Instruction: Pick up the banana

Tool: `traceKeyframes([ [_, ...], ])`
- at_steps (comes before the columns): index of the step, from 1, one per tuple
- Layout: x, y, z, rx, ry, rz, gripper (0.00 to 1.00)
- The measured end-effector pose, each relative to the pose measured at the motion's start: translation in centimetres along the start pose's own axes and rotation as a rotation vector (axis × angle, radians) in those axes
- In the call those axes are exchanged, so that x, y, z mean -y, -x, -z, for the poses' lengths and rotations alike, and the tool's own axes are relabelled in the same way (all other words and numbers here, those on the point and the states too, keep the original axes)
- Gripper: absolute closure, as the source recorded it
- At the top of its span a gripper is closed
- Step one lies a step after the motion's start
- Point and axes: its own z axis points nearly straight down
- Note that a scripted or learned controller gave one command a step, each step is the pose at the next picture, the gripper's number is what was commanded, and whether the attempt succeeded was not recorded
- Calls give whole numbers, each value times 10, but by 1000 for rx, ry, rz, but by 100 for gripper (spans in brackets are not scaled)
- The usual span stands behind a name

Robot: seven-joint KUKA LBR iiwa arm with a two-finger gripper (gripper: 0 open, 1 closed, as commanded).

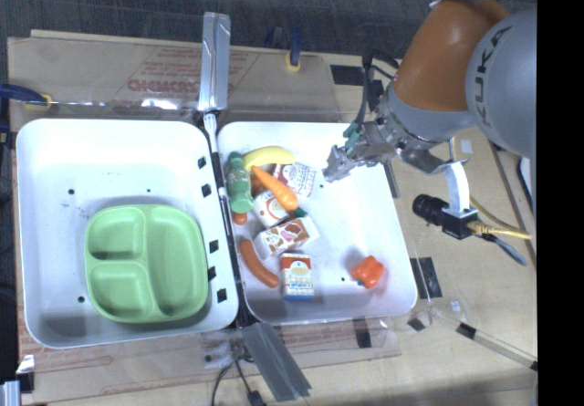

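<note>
Lying sideways near the right white bin's [388,203] back edge, the curved yellow banana [266,156] has bare floor beside it; the gripper [339,162] hovers nearby, maybe a little above.

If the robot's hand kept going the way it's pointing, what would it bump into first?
The hand points left, toward the food pile. Going straight on, it would probably meet the small carton first, with the banana just beyond. How high the hand hangs above them is hard to judge.
</note>
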Motion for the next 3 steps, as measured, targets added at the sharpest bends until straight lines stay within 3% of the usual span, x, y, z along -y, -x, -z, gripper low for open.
traceKeyframes([
  [1,0,0,0,0,0,1,0],
  [2,-18,-47,168,1,8,-278,0],
  [3,-1,-130,181,0,4,-407,0],
])
